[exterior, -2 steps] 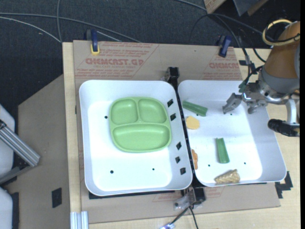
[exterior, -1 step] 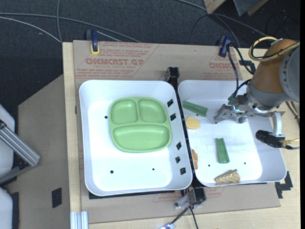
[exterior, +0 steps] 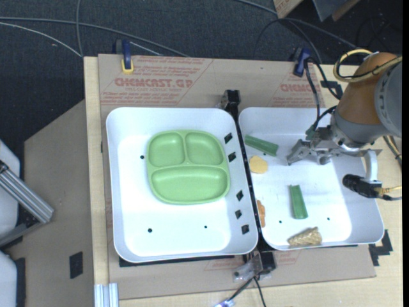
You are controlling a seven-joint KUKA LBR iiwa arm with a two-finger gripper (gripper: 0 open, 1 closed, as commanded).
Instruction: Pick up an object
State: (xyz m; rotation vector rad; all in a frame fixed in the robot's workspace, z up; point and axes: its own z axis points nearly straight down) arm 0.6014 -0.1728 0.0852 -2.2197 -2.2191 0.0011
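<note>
Red "CHEMCAST GP" lettering (exterior: pixel 153 82) on the board behind the bins, tool (exterior: pixel 311 152) spread open, nothing between its fingers

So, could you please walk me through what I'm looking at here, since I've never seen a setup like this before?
This is one photo from a fixed camera above a workbench, looking down at a slant. The grey machine with the orange band at the right is a robot arm; its tip carries a two-finger gripper, its "hand". Its job is to pick up an object.

On the bench sit two shallow white bins side by side. The left bin holds a green divided plate. The right bin holds small items: a green stick near the top left, a round yellow piece just below it, a second green stick in the middle, and a tan crumbly piece at the front edge.

The gripper hovers over the right bin, with nothing between its fingers.
</note>
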